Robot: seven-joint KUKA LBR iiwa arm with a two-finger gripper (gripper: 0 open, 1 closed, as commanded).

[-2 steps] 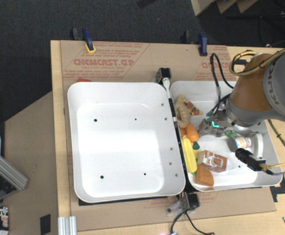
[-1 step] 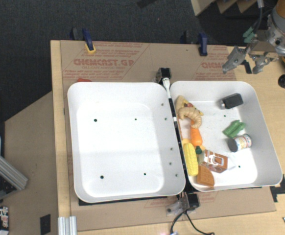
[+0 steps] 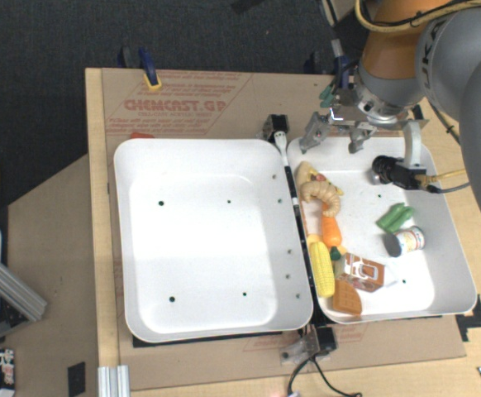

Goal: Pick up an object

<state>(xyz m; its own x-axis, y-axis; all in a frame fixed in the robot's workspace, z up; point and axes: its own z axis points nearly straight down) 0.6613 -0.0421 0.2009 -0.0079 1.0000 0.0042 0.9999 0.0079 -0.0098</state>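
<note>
My gripper (image 3: 335,139) hangs over the back edge of the right bin (image 3: 447,222), its two grey fingers spread open with nothing between them. Just in front of it and to the left lies a tan pastry-like toy (image 3: 318,184). Down the bin's left wall lie an orange carrot (image 3: 331,230) and a yellow corn cob (image 3: 321,267). A brown packet (image 3: 364,272) and an orange wedge (image 3: 348,301) sit near the front. A green pepper (image 3: 395,217) and a small can (image 3: 404,242) lie to the right.
The left bin (image 3: 133,222) stands beside the right one, sharing a middle divider (image 3: 294,213). Both rest on a cardboard sheet (image 3: 183,98). A blue and yellow clamp (image 3: 150,71) sits at the sheet's back edge.
</note>
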